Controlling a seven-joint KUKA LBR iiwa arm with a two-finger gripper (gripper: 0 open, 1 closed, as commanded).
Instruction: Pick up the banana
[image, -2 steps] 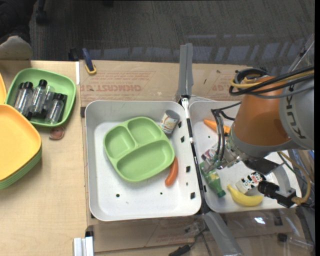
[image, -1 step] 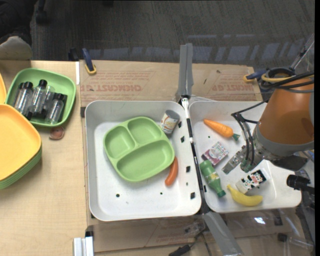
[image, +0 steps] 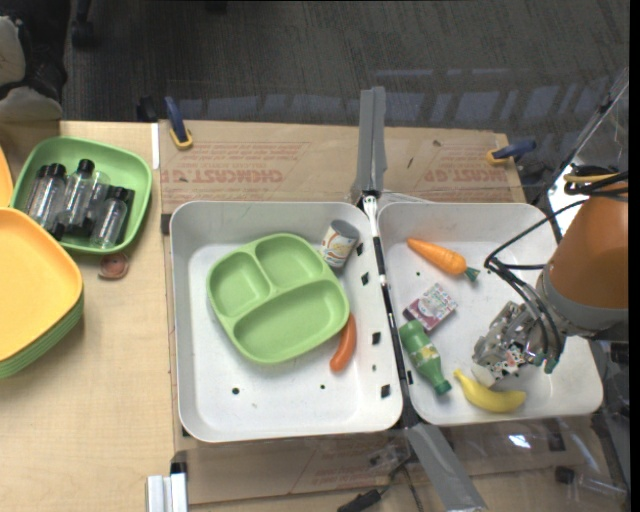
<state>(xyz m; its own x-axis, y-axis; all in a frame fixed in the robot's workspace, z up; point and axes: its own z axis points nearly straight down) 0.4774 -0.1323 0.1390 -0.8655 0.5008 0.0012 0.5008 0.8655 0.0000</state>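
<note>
Banana (image: 489, 394) lies flat on the floor of the right bin (image: 570, 225), near its front edge, curved side toward the front. Gripper (image: 508, 352) hangs just behind and above the banana, close to its right half; contact between the two cannot be made out from this angle. Whether the gripper is open or closed cannot be told, since the metal parts blur together. Nothing is seen clamped in it. Green bottle (image: 424, 355) lies just left of the banana, its cap end nearly touching the banana's left tip. Small pink-and-white packet (image: 433, 306) sits behind the bottle. Carrot (image: 440, 257) lies farther back, well apart from the banana. Left of the banana, in the left bin (image: 200, 400): a green divided plate (image: 277, 310), an orange sausage-like piece (image: 344, 343) against the plate's right front edge, a small tipped cup (image: 339, 243) behind the plate.
</note>
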